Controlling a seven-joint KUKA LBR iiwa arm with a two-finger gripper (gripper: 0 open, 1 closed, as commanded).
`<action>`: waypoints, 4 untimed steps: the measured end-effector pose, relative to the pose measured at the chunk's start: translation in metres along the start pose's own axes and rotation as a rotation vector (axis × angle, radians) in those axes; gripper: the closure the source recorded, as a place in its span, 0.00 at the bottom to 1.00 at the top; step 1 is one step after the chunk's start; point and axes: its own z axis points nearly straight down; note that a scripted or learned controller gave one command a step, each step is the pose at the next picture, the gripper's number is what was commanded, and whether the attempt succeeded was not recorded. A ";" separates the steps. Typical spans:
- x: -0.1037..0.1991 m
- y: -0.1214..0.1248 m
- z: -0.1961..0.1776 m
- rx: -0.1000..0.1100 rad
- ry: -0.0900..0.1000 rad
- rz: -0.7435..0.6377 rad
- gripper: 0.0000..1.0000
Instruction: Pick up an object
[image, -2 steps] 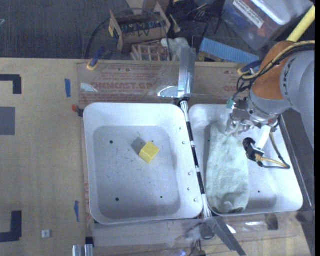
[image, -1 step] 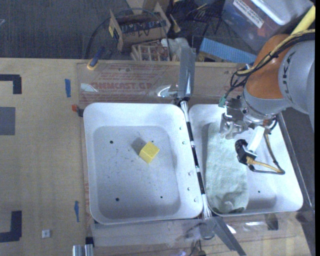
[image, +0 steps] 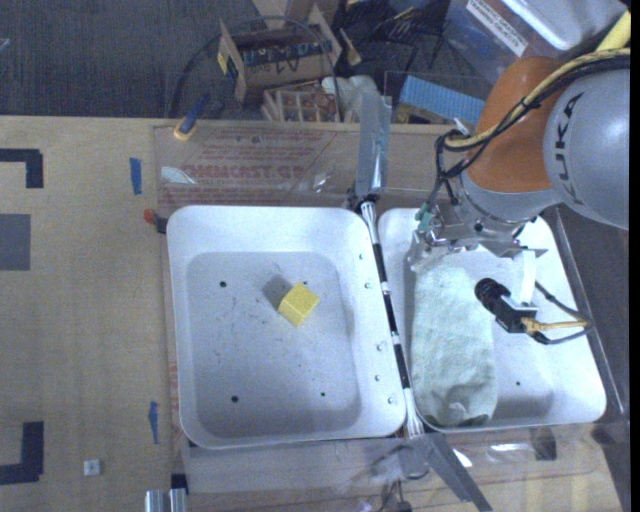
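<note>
White block letters reading "KUKA" ran down the grey casing of the robot arm (image: 590, 140) at the upper right of the camera view, partly cut off by the frame edge. Faint red printing showed on the clear plastic sheet (image: 250, 165) lying behind the left bin, but its words could not be made out. A white label (image: 495, 25) with dark print sat on a box at the top right, too small and slanted to read. No other text or numbers were legible.
</note>
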 end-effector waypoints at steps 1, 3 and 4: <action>0.095 -0.019 0.018 0.002 0.000 0.000 1.00; 0.230 -0.063 0.051 0.001 -0.001 0.223 1.00; 0.222 -0.080 0.111 -0.009 0.005 -0.005 1.00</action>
